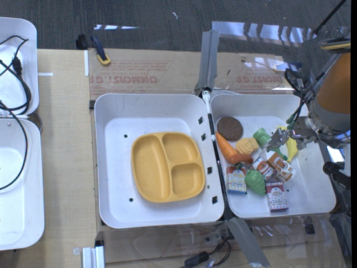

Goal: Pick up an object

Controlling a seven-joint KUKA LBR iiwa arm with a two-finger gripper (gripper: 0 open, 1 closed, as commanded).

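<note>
On the counter (61,149), the left bin (111,205) holds a yellow three-part tray (167,166) lying flat near its middle, with nothing resting in its compartments. Across the divider, the right bin (312,200) carries the candidates for the pick, all bunched toward its left and middle: a brown disc (230,128) at the top, an orange carrot (228,149) slanting below it, a yellow block (247,146) just beside the carrot, a green piece (260,137) to its right, a small carton (236,181) and a green pear-like toy (256,182) lower down, two red-and-white packets (277,168) and a third box (277,199) nearest the front wall. A yellow banana (291,148) lies at the right of the heap. The arm (334,94) reaches in from the right, and the gripper (279,139) sits low over the pile between the green piece and the banana. By the look of it, the pick is at the approach or closing stage: no toy appears lifted clear of the bin floor, and the raise is left to do. Whether the fingers are released or clenched cannot be told, since their dark metal merges with cables and toys beneath. Which toy is the target is equally unclear, and the arm's upper part is cut off at the frame's edge.
</note>
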